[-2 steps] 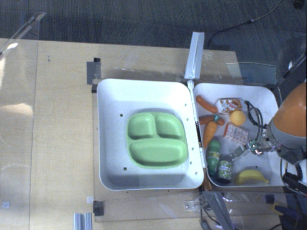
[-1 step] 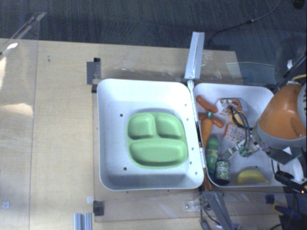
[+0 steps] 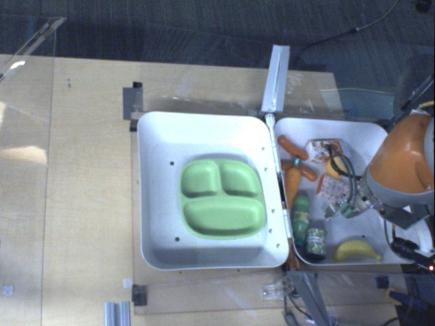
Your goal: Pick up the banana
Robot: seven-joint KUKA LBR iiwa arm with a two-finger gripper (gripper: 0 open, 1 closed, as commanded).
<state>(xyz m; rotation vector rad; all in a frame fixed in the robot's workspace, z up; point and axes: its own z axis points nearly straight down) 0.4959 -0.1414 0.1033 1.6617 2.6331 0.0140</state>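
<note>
The banana, yellow and gently curved, lies flat near the front edge of the right-hand white bin, toward its near right corner. Nothing is touching it.

The grey arm with its orange band comes in from the right and hangs over the right side of that same bin. Its gripper sits low among the clutter in the middle of the bin, farther back than the banana and apart from it. Wires and the arm's own bulk hide the tips, so from here I cannot tell whether the hand is wide, narrow, or holding anything.

Other things share the right bin. An orange carrot lies along the left wall. Behind it are two reddish sausage-shaped pieces, one angled behind the other. In front of the carrot, a green bottle and a dark green can sit close together, just left of the banana. A small crumpled packet rests beside the gripper.

The left-hand white bin holds a pale green plate with three compartments, lying flat in the middle. Both bins sit side by side on a light wooden bench.
</note>
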